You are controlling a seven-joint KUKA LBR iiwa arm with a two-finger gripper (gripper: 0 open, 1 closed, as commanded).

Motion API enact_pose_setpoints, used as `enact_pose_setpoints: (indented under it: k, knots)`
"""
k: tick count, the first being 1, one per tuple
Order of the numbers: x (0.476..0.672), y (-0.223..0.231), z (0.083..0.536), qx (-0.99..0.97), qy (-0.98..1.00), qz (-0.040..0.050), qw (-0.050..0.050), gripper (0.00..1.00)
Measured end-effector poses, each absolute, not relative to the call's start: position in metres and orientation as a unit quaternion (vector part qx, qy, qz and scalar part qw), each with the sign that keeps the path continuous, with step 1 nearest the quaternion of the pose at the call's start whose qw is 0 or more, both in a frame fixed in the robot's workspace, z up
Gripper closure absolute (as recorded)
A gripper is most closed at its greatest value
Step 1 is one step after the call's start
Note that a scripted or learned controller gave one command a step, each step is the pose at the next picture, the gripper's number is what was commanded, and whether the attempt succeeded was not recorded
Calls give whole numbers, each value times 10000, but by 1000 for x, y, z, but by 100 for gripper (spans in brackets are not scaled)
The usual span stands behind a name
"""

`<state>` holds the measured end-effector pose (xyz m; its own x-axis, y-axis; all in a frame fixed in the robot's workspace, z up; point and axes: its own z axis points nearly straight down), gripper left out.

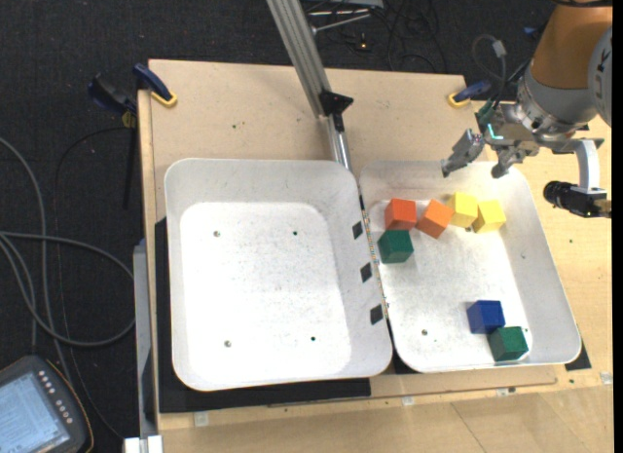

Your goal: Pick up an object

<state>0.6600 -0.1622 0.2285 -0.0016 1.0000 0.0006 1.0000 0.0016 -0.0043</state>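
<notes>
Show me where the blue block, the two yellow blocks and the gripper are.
blue block point(485, 315): camera view, top face.
yellow blocks point(466, 208): camera view, top face of the left one of the touching pair.
gripper point(484, 157): camera view, midway between its fingertips.

No readable text or labels.
</notes>
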Motion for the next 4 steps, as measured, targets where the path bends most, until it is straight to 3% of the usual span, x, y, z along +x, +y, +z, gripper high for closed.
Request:
enact_pose_setpoints:
  k: [1, 3, 4]
  knots:
    - [661, -162, 231, -7060, -7082, 5, -2, 0]
    - [660, -163, 127, -7071, -7071, 2, -22, 0]
    - [665, -165, 122, -7069, -7072, -46, -93, 0]
